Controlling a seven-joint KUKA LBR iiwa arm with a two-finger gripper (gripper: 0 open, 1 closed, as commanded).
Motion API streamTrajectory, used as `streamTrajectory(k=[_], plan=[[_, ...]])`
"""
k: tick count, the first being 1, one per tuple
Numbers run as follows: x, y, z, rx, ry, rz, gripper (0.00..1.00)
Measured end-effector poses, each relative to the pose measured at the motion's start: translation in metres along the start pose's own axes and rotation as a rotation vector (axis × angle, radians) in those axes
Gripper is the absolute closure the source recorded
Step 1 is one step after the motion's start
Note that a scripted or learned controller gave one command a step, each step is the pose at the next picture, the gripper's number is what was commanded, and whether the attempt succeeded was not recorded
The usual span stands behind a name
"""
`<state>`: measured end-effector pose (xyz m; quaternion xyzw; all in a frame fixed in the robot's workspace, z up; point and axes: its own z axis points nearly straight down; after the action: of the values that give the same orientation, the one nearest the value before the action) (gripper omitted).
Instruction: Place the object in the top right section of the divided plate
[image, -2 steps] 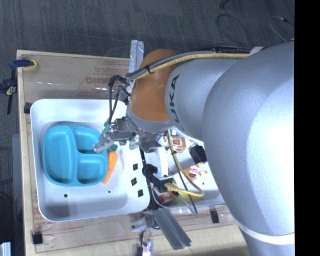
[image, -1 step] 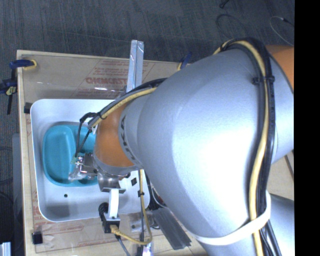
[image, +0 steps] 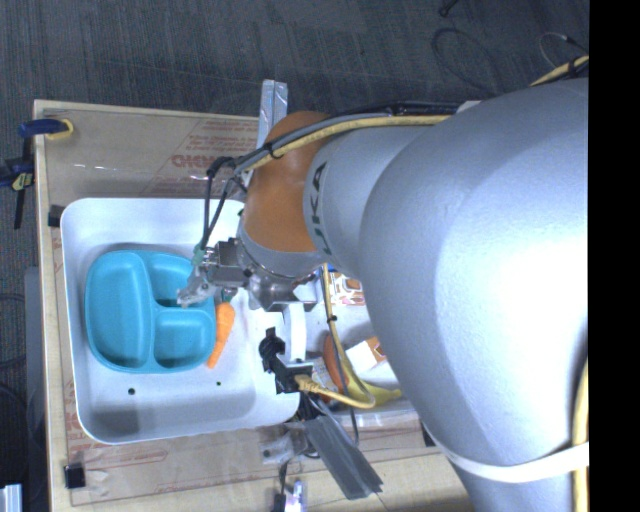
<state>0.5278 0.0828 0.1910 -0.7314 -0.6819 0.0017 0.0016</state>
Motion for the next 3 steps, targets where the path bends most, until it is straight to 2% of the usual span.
streamTrajectory(k=[1, 2, 3], plan=[[0.057, -0.050, 0.094, -0.020, 0.006, 0.054, 0.00], [0.041, 0.058, 0.100, 0.002, 0.000, -0.064, 0.00], [0.045, 0.055, 0.091, 0.014, 0.001, -0.075, 1.00]])
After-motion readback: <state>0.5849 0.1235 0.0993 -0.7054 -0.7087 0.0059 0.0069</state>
